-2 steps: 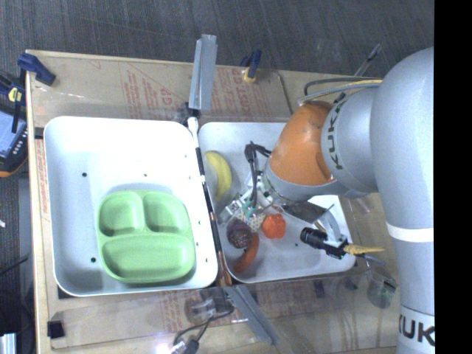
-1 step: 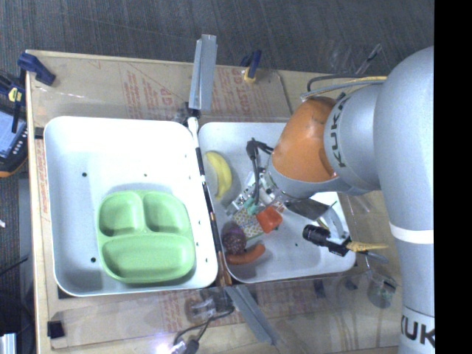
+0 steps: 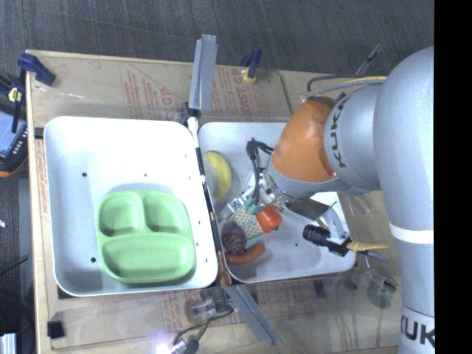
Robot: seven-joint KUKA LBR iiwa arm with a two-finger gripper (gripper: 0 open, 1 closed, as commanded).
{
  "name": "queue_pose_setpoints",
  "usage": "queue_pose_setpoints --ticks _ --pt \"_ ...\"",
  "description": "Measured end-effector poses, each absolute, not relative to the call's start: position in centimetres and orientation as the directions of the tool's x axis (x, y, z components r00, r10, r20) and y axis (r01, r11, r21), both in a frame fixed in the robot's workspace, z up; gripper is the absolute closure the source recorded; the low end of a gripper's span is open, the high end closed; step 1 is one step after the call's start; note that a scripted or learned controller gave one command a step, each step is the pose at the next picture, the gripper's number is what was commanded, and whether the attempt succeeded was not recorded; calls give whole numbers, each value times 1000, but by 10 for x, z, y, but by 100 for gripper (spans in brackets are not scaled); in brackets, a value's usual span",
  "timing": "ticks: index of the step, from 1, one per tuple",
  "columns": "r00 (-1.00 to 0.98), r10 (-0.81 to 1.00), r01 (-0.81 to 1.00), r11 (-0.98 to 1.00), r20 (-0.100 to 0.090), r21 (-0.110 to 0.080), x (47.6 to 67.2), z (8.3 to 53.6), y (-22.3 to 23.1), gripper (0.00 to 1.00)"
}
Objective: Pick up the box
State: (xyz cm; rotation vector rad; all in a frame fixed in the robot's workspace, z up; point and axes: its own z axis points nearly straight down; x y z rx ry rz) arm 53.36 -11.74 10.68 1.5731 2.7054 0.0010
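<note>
The box (image 3: 245, 218) lies in the right bin (image 3: 295, 268), near its left wall, among clutter: a yellow banana-like piece (image 3: 218, 172) at twelve o'clock from it, a dark round fruit (image 3: 234, 237) and a sausage-shaped red item (image 3: 245, 254) at six o'clock, and a small orange-red object (image 3: 268, 218) touching it at three o'clock. It shows a patterned, light-coloured face; its long axis seems to run from about ten to four o'clock, but I cannot be sure, as much of it is covered.

The gripper (image 3: 259, 199) hangs just above the box, so the box is at about seven o'clock from it, very near. Whether the jaws are wide or narrow I cannot tell, because the wrist hides them. I judge that the descent is the step in hand, and the orange-red neighbour could be caught instead.

The arm (image 3: 383, 139) carries the letters "KUKA". The left bin (image 3: 66, 198) holds a green divided tray (image 3: 146, 236). The desk (image 3: 147, 87) has faint red print, too small to read.
</note>
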Motion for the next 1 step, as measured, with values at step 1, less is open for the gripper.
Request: queue_pose_setpoints --ticks 1 --pt "-498 867 867 498 -10 6 534 116 -117 100"
